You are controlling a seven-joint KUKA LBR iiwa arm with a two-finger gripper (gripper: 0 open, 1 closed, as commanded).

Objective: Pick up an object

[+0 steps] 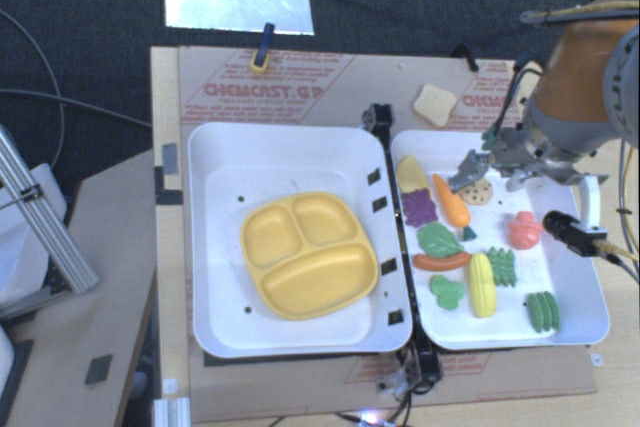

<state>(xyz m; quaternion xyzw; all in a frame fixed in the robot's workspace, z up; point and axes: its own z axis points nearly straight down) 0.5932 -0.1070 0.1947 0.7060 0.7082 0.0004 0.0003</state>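
1. The scene is viewed by one fixed camera, set above the bench (300,75) and aimed down at a slant.
2. Both white bins are taken in whole: the left bin (215,245) lies near the middle of the picture, the right bin (580,315) toward the right side.
3. The far edge of the bench is seen toward the top, the near edge toward the bottom.
4. The arm (590,65) is seen entering from the right, cut off by the picture's edge.
5. The camera is set back far enough that dark floor beyond the bench and a metal frame (40,215) at the left are also included.
6. No second view is given, so nothing is shared.
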